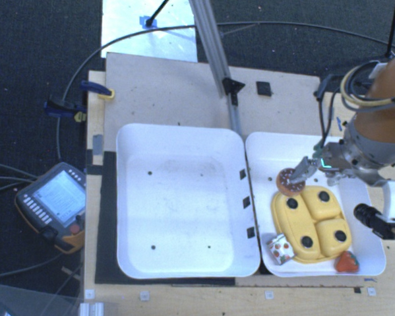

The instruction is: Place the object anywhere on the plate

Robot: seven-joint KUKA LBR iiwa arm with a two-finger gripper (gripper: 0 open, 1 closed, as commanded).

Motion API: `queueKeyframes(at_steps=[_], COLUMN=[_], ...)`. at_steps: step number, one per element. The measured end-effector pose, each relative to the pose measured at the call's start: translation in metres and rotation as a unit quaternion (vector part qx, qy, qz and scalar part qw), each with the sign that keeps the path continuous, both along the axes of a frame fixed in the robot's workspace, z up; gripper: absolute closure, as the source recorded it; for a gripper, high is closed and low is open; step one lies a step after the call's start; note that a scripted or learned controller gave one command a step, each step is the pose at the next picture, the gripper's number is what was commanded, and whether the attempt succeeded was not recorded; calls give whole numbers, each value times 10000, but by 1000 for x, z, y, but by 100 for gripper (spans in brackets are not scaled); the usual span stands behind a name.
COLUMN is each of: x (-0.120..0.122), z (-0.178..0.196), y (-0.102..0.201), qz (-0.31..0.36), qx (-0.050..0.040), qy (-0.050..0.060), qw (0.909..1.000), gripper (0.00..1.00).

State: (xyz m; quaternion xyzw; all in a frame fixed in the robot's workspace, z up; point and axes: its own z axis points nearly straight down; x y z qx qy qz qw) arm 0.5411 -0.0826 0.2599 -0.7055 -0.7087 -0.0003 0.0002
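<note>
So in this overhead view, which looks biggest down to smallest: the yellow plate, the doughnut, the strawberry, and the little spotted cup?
1. Yellow plate, by far the largest.
2. Doughnut.
3. Spotted cup, close to the doughnut, so that order is unsure.
4. Strawberry, smallest.

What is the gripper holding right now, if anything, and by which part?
It cannot be told. The gripper sits right at the upper edge of the pink-frosted donut, beside the yellow plate, but the view does not resolve whether the donut is between its fingers.
</note>
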Motion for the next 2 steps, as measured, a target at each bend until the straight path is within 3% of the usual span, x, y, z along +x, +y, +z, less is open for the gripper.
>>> queueKeyframes(at_steps=[1, 2], x=[0, 1], z=[1, -41], y=[0, 2], qz=[1, -14], qx=[-1, -3], qy=[-7, 8], qw=[10000, 10000], gripper=[0, 0])
